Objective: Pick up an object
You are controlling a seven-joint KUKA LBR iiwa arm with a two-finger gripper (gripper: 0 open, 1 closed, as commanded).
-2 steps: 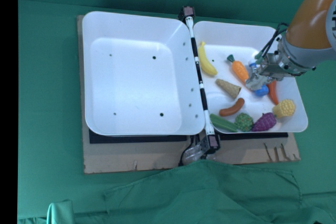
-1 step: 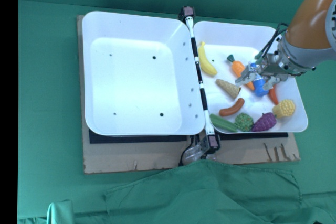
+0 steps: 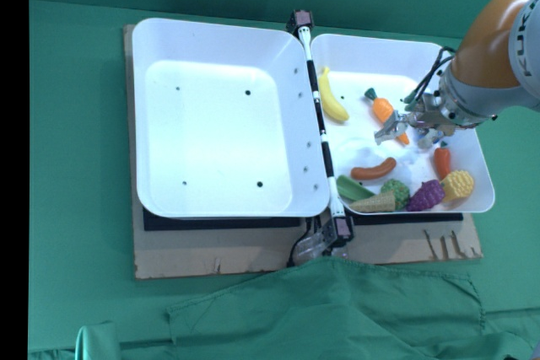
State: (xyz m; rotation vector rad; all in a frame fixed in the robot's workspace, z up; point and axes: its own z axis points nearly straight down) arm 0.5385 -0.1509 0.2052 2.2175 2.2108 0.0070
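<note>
My gripper (image 3: pixel 405 133) hangs low in the right bin (image 3: pixel 396 46), near its right side. It is open, with one finger to the left and one to the right of the lower tip of an orange carrot (image 3: pixel 382 107). The carrot has a green top and lies slanted, its upper end pointing toward the back left. Whether the fingers touch it I cannot tell. A yellow banana (image 3: pixel 332 97) lies by the bin's left wall. A red sausage (image 3: pixel 373 171) lies just in front of the gripper.
Along the right bin's front wall lie a green pod (image 3: pixel 353 187), a tan cone (image 3: pixel 375 202), a green lump (image 3: pixel 396 192), purple grapes (image 3: pixel 427 195), yellow corn (image 3: pixel 458 183) and a second carrot (image 3: pixel 442 158). The left bin (image 3: pixel 169 34) stands beside it. A green cloth (image 3: pixel 337 308) covers the front.
</note>
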